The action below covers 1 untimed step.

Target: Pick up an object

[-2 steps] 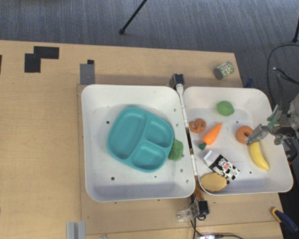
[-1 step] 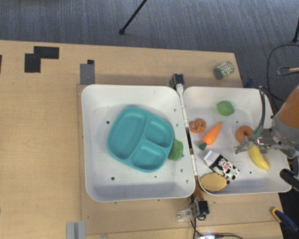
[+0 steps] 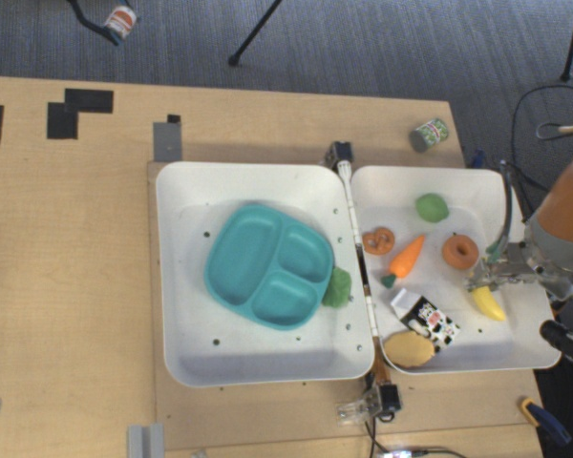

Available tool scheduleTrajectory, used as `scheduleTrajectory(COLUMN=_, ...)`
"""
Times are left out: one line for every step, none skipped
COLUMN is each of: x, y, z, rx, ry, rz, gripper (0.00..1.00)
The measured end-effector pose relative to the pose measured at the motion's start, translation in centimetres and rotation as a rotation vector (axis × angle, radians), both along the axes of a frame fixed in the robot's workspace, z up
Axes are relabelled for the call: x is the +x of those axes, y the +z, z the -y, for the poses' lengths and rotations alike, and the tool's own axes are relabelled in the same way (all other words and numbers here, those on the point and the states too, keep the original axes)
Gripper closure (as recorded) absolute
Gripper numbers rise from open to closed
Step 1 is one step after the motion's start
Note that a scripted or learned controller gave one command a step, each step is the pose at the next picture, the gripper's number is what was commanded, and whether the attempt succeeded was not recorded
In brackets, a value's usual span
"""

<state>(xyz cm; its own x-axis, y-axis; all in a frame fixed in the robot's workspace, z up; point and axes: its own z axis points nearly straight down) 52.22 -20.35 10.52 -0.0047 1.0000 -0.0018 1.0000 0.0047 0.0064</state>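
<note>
Two shallow white bins sit side by side on a pale wooden bench [image 3: 67, 284]. The left bin [image 3: 186, 351] holds a teal divided plate [image 3: 270, 266], tilted a little, with a small green leafy thing [image 3: 338, 287] touching its right edge, close to the wall between the bins. The right bin [image 3: 477, 184] holds the loose things. A green round fruit [image 3: 432, 207] lies near the back. Below it and to the left, a small brown doughnut [image 3: 378, 241] sits just beside an orange carrot [image 3: 406, 257], which lies at a slant with its green end towards the front. A second brown doughnut [image 3: 460, 251] lies to the right of the carrot. At the front, a black-and-white patterned packet [image 3: 430, 320] rests against a tan potato-like lump [image 3: 409, 349] in the bin's front left corner. A yellow banana [image 3: 487, 303] lies near the right side of this bin. The grey arm comes in from the right, its orange band [image 3: 565, 203] at the frame's edge, and the gripper [image 3: 494, 275] is low over the right bin, directly above the banana's upper end and just right of the second doughnut. Whether the pincer is apart, together or clamped on anything I cannot tell. A small green can [image 3: 429, 135] lies on the bench behind the right bin.
</note>
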Motion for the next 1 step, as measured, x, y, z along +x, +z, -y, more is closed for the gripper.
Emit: scheduleTrajectory(x=4.63, y=11.22, z=-6.88, rx=0.002, ry=0.002, rz=0.001, gripper=1.0)
